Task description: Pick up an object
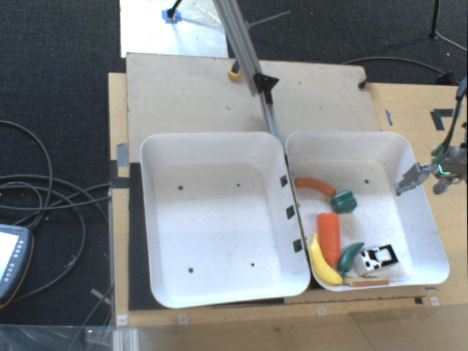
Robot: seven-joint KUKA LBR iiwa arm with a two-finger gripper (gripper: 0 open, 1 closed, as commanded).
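A robotics lab: two white bins [219, 218] sit on a bare wooden tabletop [183, 93] over dark carpet [58, 50], with loose cables [44, 189] and a handheld control pendant [11, 258] at the frame's left.

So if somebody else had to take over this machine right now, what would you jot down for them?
Tool: at the right rim of the right-hand white bin, holding nothing that I can see.
Objects, all in the right-hand bin: curved orange sausage-shaped toy, dark green pepper-like toy, orange carrot-like toy, yellow banana toy, small dark green curved piece, black-and-white block.
Left-hand white bin: bare floor showing.
Done: nothing picked up yet.
Left: reach in, grasp one object, lift it.
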